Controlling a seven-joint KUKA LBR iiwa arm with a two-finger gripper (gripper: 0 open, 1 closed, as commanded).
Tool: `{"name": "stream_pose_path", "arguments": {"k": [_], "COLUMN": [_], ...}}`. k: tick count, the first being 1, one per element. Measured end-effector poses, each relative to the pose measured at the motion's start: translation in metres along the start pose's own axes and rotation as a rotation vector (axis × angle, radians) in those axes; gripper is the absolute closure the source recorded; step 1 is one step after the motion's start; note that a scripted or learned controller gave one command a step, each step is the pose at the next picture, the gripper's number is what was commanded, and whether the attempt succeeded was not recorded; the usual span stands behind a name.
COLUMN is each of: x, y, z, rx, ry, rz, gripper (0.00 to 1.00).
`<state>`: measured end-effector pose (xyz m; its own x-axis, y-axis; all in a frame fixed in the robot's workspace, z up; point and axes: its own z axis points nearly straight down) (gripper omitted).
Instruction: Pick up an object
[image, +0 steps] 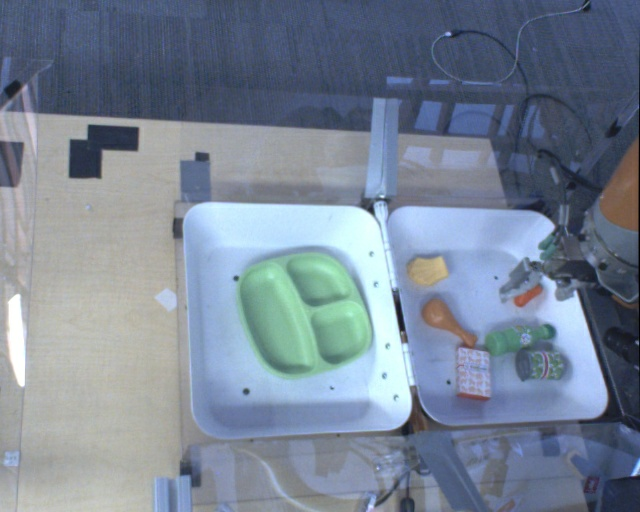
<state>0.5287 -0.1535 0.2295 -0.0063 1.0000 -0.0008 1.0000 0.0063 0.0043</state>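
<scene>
- Surface (110, 300): pale wood, carrying two shallow white bins side by side.
- Left bin (210, 390): contains a green three-compartment tray (303, 312), lying flat near the centre.
- Right bin (470, 235): contains all the small objects.
- Arm (622, 215): enters from the right, above the right edge of the right bin.
- Gripper (532, 282): positioned over the right side of the right bin. A small orange-red object (529, 295) sits at the fingers; whether it is clamped or merely lying beneath them cannot be determined, nor can the finger opening.
- Green bottle (519, 338): lying on its side, just below the gripper.
- Dark can (541, 365): beside the bottle, towards the near right corner.
- Red-and-white carton (474, 373): near the front wall.
- Orange drumstick-shaped toy (446, 319): left of the bottle.
- Yellow piece (428, 269): nearest the divider, well apart from the gripper.
</scene>
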Motion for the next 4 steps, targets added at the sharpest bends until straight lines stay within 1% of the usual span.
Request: {"name": "stream_pose_path", "arguments": {"k": [1,2,3,4], "x": [0.039,0.033,-0.028,-0.039], "y": [0.025,0.104,0.141,0.061], "z": [0.14,0.142,0.143,0.141], "rx": [-0.011,-0.007,-0.003,-0.005], "ry": [-0.001,0.0,-0.001,-0.002], "rz": [-0.058,-0.015,0.028,-0.044], "gripper": [0.0,0.0,0.0,0.0]}}
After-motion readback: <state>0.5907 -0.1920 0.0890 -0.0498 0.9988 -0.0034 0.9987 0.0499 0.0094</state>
